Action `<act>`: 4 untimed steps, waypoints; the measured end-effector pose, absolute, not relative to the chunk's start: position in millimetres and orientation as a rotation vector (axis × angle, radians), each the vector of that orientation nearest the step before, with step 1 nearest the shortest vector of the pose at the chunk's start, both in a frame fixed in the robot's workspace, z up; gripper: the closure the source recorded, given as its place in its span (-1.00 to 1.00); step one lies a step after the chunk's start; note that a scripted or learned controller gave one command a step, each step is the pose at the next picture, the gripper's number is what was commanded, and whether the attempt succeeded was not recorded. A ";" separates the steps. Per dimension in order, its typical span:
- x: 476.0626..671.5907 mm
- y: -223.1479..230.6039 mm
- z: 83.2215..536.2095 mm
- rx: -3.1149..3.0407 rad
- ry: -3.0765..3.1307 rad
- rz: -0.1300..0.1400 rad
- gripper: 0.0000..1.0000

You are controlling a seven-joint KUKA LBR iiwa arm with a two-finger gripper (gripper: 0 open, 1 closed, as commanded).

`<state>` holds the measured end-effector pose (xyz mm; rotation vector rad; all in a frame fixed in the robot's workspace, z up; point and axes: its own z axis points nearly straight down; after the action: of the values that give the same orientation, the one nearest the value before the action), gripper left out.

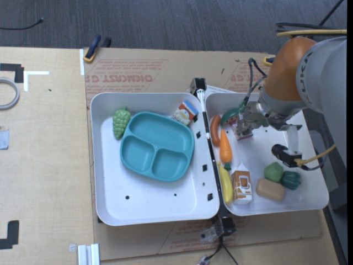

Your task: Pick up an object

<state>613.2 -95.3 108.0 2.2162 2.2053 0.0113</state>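
Orange plastic carrot point(225, 146) lies just left and below the claw point(243, 127), which hovers low in the right white bin point(314, 200), grip state unreadable, so it's mid-approach and needs lining up.

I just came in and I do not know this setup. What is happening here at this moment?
A grey robot arm with an orange band reaches in from the right, and its gripper is low in the right bin, near a carrot. I cannot tell whether it holds anything. That bin also has a banana, a small carton and some green and tan toy foods. The left bin holds a teal divided tray, green grapes and a small packet.
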 end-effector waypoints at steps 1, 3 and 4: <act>613.1 -95.3 108.1 2.216 2.205 0.011 -1.00; 613.5 -95.9 117.8 2.218 2.202 0.011 -1.00; 615.6 -93.8 92.4 2.223 2.219 -0.001 -1.00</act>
<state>615.6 -93.8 92.4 2.2225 2.2188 -0.0008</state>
